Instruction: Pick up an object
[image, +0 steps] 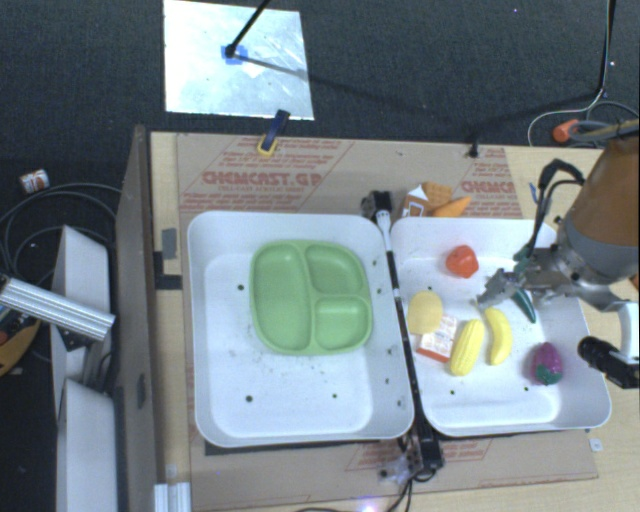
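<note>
In the right bin (600, 400), the spread, empty jaws (510, 296) hover just above the banana (497, 336).

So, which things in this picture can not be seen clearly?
- Claw: the camera view is too blurred to tell whether it is open or shut.
- Flat packet: partly covered by the corn cob; its print is too small to read.
- Arm: cut off by the right edge.
- Orange items behind the right bin: too small to identify.
</note>
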